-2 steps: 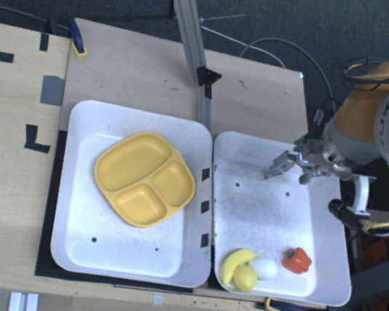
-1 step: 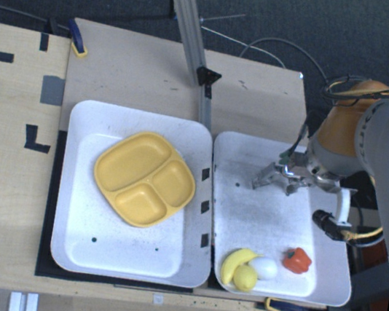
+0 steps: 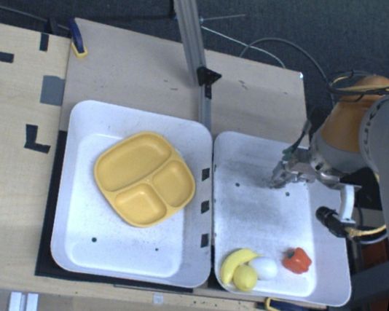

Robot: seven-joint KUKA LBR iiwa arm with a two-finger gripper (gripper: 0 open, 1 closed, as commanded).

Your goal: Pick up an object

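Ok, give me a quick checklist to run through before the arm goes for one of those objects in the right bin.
1. Targets in view: ok. A yellow plastic banana, a small yellow lemon-shaped piece, a white egg-shaped piece and a red pepper-shaped toy lie at the near end of the right white bin.
2. Gripper over a target: not ok. It is at the bin's far end, apart from all four.
3. Finger state: cannot tell.
4. Target spacing: not ok for banana, lemon and egg, which are clustered; ok for the pepper, which lies apart.
5. Yellow divided plate out of the way: ok, it is in the left bin.
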